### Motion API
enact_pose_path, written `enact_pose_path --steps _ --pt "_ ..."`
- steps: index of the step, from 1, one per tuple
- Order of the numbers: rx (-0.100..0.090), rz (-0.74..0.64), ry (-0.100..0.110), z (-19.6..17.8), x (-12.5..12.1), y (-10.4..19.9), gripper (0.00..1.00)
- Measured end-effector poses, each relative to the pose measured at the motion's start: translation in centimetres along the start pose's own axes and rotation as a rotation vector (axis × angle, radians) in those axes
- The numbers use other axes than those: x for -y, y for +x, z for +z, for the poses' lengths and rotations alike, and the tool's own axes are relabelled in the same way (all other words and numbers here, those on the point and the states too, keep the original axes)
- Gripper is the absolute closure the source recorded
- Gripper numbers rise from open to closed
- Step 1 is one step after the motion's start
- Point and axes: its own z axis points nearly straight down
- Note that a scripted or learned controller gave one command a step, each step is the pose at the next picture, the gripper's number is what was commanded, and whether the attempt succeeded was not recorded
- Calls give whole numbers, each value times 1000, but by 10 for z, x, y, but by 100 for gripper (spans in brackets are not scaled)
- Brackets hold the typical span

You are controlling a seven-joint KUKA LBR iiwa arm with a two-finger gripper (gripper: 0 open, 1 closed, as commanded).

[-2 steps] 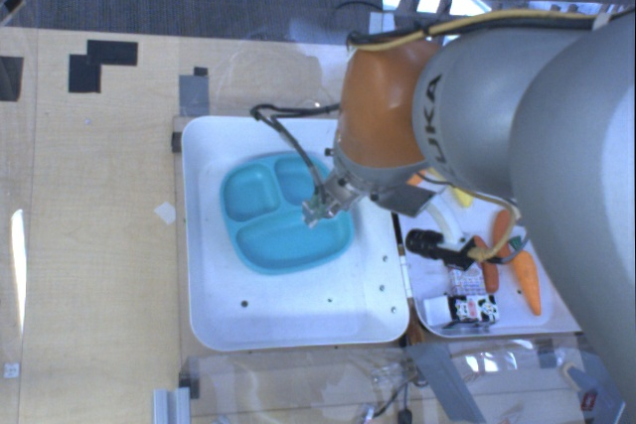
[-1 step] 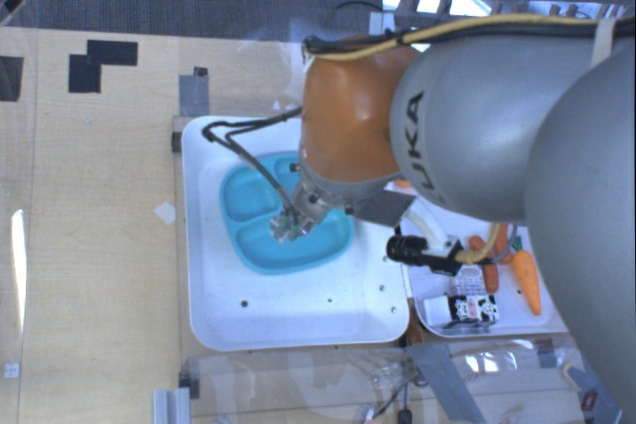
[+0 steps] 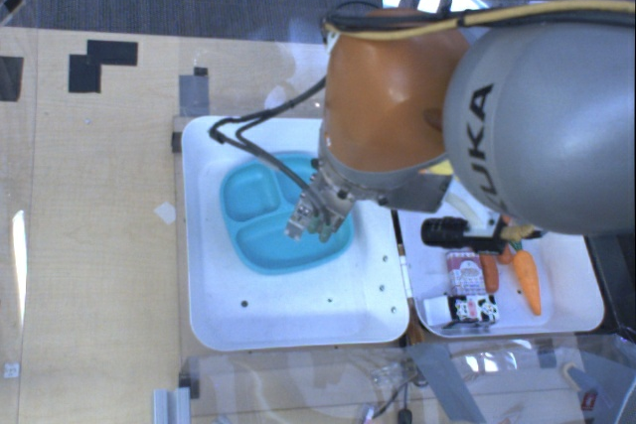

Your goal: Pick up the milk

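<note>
the milk carton (image 3: 469,291) lies in the right bin (image 3: 586,315), near its front edge, with a carrot (image 3: 528,281) just beside it. the hand (image 3: 316,216) hangs over the blue divided plate (image 3: 260,228) in the left bin (image 3: 298,318), well apart from the carton. to do this step well, the arm should carry the hand across the divider, centre it over the carton and come down clear of the carrot. whether the hand is open or closed cannot be told; nothing visible sits in it.
</note>
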Motion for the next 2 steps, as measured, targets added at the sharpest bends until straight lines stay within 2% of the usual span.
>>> enact_pose_path --steps 1,2 --pt "-1 -41 0 -15 -37 25 100" --pt "-3 -7 2 -2 -36 25 100"
